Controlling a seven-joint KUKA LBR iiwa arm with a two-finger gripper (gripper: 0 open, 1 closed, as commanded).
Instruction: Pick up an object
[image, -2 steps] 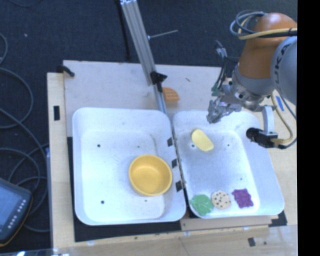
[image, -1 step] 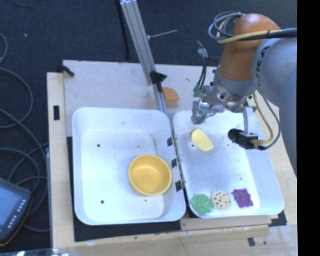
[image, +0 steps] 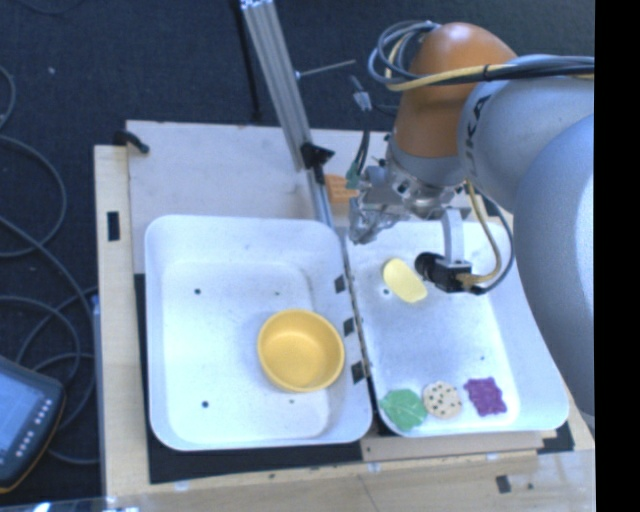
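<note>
A pale yellow oval object (image: 404, 281) lies in the right bin (image: 510, 340), near its far left corner. My gripper (image: 362, 228) hangs just above and to the left of it, over the bin's far left edge, with nothing seen between its fingers. A yellow bowl (image: 300, 349) sits upright in the left bin (image: 200, 300), near its right wall. Along the right bin's front edge lie a green round piece (image: 403, 407), a speckled cookie (image: 441, 399) and a purple piece (image: 486, 395).
A slanted aluminium post (image: 285, 100) rises from between the bins at the back. The grey arm (image: 540, 150) covers the right bin's far right part. A black clip with cable (image: 447, 272) hangs beside the yellow oval.
</note>
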